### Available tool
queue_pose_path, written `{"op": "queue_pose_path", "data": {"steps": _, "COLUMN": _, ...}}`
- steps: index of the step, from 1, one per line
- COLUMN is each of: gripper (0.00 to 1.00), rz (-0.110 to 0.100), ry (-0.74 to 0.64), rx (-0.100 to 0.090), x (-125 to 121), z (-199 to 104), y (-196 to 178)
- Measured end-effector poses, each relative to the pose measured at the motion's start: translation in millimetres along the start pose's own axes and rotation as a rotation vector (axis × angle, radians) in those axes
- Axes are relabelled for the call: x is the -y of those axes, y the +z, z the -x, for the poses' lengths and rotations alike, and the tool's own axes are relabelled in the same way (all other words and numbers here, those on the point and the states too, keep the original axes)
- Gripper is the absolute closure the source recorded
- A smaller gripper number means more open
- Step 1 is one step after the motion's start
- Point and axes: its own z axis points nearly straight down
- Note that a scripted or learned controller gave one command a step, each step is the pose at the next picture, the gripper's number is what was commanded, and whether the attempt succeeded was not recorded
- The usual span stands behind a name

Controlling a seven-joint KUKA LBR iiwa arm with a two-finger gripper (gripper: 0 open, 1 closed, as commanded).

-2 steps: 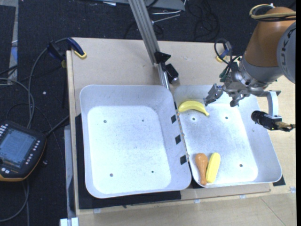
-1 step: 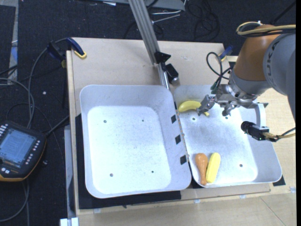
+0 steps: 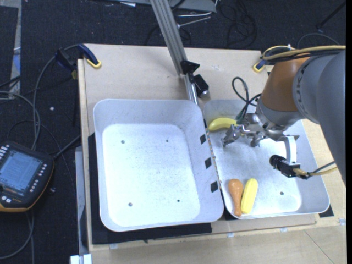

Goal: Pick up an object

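The jaws (image 3: 242,136) hang low over the far part of the right bin (image 3: 308,202), metal fingers pointing left toward the bin's inner wall. Whether they are parted or closed I cannot tell from here; the linkage is a tangle of grey, and nothing shows between the fingers.

Just beside them, on their far-left side, lies a yellow banana (image 3: 221,124), up against the bin's far-left corner. Its long axis runs left to right with a gentle curve, the left tip at the bin wall and the right end tucked toward the fingers. It looks to be resting on the bin floor, not lifted.

Further out, at the near edge of the same bin, two more pieces lie side by side and touching: an orange carrot-shaped toy (image 3: 236,194) and a yellow corn-shaped toy (image 3: 248,196). Both run near to far, the carrot-shaped one with its fat end far and its thin end near.

To the left sits the left bin (image 3: 110,147). Both bins rest on the desk (image 3: 137,70).

My read: the approach is made, the banana seems the likely target, but the grab is not yet secured and the lift is all to come.
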Motion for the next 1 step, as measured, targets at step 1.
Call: {"op": "queue_pose_path", "data": {"steps": 1, "gripper": 0.0, "rz": 0.005, "ry": 0.0, "rx": 0.001, "x": 0.0, "z": -0.1, "y": 2.5}}
